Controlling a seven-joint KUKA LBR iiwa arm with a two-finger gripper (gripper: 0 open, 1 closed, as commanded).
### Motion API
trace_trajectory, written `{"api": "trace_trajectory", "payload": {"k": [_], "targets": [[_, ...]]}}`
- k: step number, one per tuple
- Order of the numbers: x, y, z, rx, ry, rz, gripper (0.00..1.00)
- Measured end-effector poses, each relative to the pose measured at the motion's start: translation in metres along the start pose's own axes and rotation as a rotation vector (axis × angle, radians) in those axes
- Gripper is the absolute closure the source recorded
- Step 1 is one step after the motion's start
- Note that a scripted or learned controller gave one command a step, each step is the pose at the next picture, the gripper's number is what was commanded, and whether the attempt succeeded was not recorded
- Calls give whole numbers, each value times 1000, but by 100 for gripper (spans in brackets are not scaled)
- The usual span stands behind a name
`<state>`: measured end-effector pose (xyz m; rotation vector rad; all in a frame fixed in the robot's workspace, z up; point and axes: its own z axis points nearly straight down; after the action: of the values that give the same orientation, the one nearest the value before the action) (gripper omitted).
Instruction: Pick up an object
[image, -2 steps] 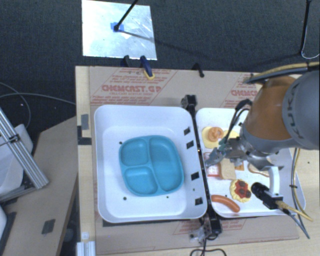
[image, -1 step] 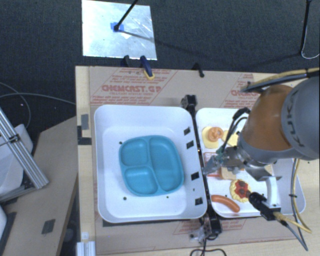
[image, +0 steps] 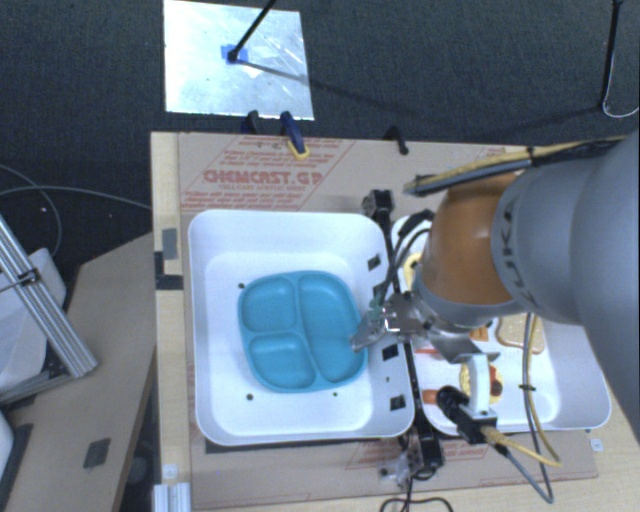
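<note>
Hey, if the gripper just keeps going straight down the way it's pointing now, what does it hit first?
Most likely the right rim of the blue divided plate in the left bin. The gripper sits right at that edge, though depth is hard to judge from above.

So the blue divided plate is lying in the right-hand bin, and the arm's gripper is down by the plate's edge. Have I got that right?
Not quite. In the camera view the blue divided plate lies in the left bin, not the right one. The rest holds: the gripper is down at the plate's right edge, near the divide between the two bins.
</note>
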<state>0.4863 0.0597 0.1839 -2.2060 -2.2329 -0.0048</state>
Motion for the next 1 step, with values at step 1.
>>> {"api": "trace_trajectory", "payload": {"k": [1], "targets": [[-5, 1, -11, -2, -3, 6, 100]]}}
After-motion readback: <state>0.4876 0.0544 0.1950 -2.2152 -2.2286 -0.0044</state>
